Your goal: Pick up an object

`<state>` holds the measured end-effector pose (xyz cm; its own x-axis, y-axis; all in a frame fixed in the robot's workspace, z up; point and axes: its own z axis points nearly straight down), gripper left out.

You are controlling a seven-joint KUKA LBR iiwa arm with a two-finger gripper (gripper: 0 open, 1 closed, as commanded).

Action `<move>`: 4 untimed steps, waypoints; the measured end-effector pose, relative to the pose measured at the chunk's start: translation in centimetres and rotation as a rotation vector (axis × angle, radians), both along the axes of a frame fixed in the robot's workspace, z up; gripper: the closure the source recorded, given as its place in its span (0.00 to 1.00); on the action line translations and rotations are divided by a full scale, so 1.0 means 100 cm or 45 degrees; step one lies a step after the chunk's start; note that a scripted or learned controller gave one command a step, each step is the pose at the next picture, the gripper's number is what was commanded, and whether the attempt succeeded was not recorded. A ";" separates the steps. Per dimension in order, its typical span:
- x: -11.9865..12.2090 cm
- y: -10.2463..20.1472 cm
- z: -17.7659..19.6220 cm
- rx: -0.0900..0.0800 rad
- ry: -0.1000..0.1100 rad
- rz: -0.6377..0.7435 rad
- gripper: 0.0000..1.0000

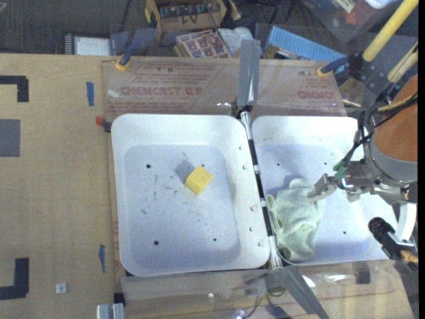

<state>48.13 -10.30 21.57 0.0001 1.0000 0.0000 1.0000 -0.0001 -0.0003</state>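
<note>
- Right now the pincer [327,185] sits low over the right bin [345,241], its tip at the upper right edge of the cloth [295,218]
- Whether it is open or shut I cannot tell; the tip is small and blurred, and nothing is plainly gripped
- The cloth lies crumpled against the right bin's left wall, pale green
- A yellow block [198,180] rests alone near the middle of the left bin [133,198], well apart from the arm [392,155]
- To grasp well, I judge it should press into a raised fold, not the thin edge, close fully, then lift straight up clear of the wall
- A slack corner could slip free
- Red lettering on the clear sheet [199,92] behind the bins is too faint to read surely; box labels beyond the table [53,178] are illegible
</note>
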 end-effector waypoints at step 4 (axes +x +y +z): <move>0.055 -0.024 -0.014 -0.006 -0.007 1.446 0.00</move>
